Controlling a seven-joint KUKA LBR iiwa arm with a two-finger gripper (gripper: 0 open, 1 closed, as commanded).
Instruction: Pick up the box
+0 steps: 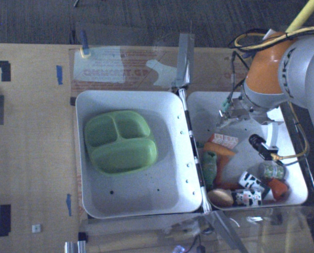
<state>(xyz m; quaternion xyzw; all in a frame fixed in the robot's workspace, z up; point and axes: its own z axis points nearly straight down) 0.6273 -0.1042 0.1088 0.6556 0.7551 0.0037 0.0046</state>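
From above, the arm point(283, 73) hides most of its gripper point(232, 115), so I cannot tell its state. The small red-and-white box point(223, 140) lies in the right bin point(199, 109), at 6 o'clock from the gripper; its print is unreadable. The left bin point(94, 194) holds a green 3-compartment tray point(120, 141).

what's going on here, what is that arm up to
A grey and orange robot arm reaches in from the right over the right bin, its gripper hovering near the bin's back. The small box lies just below it among a pile of toys, not picked up yet. The left bin holds a green divided plate.
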